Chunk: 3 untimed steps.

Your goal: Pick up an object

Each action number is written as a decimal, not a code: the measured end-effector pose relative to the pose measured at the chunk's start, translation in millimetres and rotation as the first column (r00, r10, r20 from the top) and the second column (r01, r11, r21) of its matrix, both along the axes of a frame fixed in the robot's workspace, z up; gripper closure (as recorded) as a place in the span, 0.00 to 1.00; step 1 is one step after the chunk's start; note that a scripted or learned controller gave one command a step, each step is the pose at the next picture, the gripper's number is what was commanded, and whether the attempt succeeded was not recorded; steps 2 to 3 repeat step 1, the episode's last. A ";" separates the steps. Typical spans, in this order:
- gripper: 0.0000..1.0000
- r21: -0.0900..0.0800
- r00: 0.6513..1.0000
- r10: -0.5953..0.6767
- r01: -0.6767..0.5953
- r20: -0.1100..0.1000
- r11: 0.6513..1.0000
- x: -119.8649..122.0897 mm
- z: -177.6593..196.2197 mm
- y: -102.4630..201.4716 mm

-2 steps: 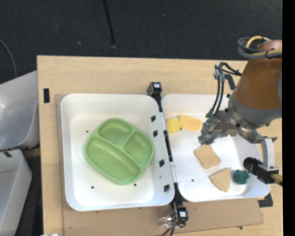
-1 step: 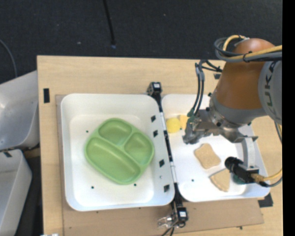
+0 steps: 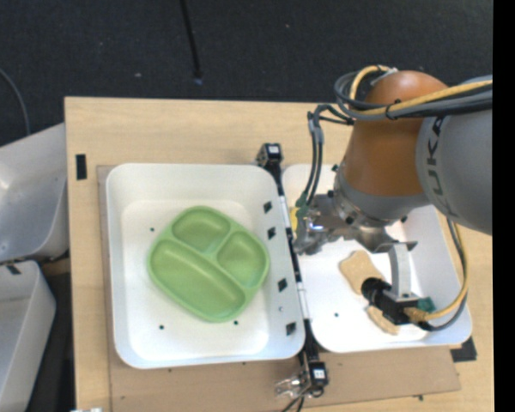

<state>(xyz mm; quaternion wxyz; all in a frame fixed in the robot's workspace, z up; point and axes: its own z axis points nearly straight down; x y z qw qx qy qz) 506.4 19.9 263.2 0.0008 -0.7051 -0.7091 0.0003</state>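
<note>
Arm (image 3: 395, 161) reaches low over right bin (image 3: 343, 331), gripper (image 3: 316, 233) down near that bin's left wall, close to the divide between bins. The wrist body covers it from above, so cannot tell how far open it is or whether it has hold of anything. Likely target is the tan flat piece (image 3: 354, 269) lying on the right bin floor just beside the gripper, not seen held. More tan shows nearer the front edge (image 3: 384, 319), same piece or a second, cannot tell. Green divided plate (image 3: 208, 263) lies flat mid left bin (image 3: 120, 230), well apart from the arm, probably too wide to grasp. Judged approach/grasp stage, no lift visible
</note>
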 end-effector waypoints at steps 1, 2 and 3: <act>1.00 0.000 1.000 0.000 0.000 -0.001 1.000 -0.2 -10.2 42.4; 1.00 0.000 1.000 0.000 0.000 -0.001 1.000 -0.2 -10.2 42.4; 1.00 0.000 1.000 0.000 0.000 -0.001 1.000 -0.2 -10.2 42.4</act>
